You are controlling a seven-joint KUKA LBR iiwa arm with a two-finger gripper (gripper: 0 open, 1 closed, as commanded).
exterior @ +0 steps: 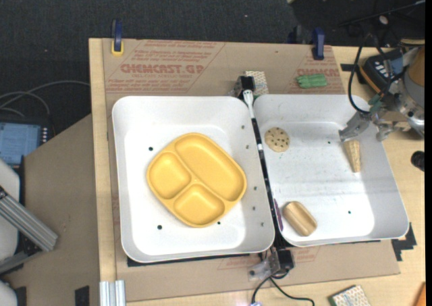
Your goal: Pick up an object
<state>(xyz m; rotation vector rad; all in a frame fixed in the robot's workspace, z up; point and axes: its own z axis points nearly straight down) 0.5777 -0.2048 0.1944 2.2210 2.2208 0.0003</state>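
The claw (356, 129), its grip impossible to tell, is poised just above a cone (354, 155); a cookie (277, 139) lies farther left in the same bin (378, 227).

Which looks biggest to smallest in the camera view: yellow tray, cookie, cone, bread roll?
1. Yellow tray, by far the largest.
2. Bread roll.
3. Cone and cookie look too close to rank: the cone is longer, the cookie wider.
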